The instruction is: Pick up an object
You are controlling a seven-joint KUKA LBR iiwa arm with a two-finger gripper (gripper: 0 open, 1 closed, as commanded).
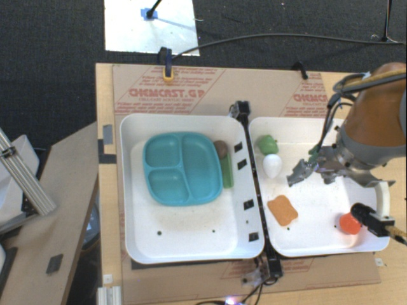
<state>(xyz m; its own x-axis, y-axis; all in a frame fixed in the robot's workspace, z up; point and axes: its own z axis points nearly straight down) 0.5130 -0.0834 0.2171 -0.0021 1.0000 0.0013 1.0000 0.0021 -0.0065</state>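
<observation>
While the claw [297, 174] is hanging over the right bin [318, 246], whether released or clenched I cannot tell, the white egg-shaped object [272, 165] is lying just to its left, with the orange piece [282, 210] sitting nearer, toward the front.
</observation>
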